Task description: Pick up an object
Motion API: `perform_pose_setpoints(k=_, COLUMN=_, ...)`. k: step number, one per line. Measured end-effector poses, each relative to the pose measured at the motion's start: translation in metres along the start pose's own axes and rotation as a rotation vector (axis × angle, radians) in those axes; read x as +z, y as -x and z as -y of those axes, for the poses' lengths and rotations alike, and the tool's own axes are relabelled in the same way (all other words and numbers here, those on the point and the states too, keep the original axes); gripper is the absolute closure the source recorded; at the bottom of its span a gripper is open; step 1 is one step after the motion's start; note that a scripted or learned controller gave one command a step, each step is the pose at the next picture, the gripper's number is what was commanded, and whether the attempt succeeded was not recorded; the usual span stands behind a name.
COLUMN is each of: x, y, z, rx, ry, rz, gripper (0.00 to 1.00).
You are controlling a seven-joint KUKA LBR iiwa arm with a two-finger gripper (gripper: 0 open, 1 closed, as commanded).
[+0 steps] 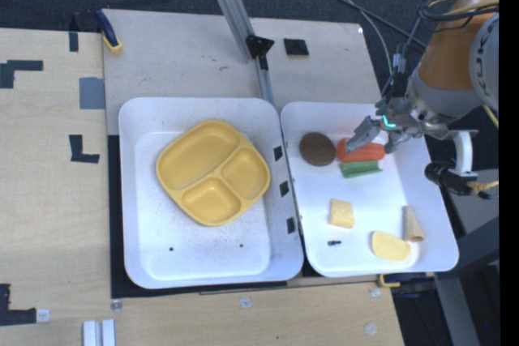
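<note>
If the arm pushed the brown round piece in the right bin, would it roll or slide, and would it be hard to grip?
The brown round piece lies flat like a disc, so it would probably slide rather than roll. Its low, rounded edge may give fingers little to catch. It sits close beside the red piece near the tool, so a push toward that side would likely bump it.

the arm (454, 53) enters from the right, grey with an orange band at the upper right, wrist angled down and to the left. the gripper (375, 137) sits low, its two fingers (362, 130) spread apart, a small green light lit on its body.
</note>
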State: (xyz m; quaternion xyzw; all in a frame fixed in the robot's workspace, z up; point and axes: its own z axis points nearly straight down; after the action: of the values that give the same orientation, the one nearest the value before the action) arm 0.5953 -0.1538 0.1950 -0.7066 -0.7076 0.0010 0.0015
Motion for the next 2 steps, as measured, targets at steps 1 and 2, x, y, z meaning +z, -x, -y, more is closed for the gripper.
perform_pose_setpoints(k=1, x=-0.001, y=0.000, z=-0.001, rx=0.000, ry=0.002, rz=0.000, gripper=0.00)
perform_pose_setpoints(k=2, x=0.047, y=-0.008, z=0.005, rx=0.000, ry=-0.003, rz=0.000, gripper=0.00)
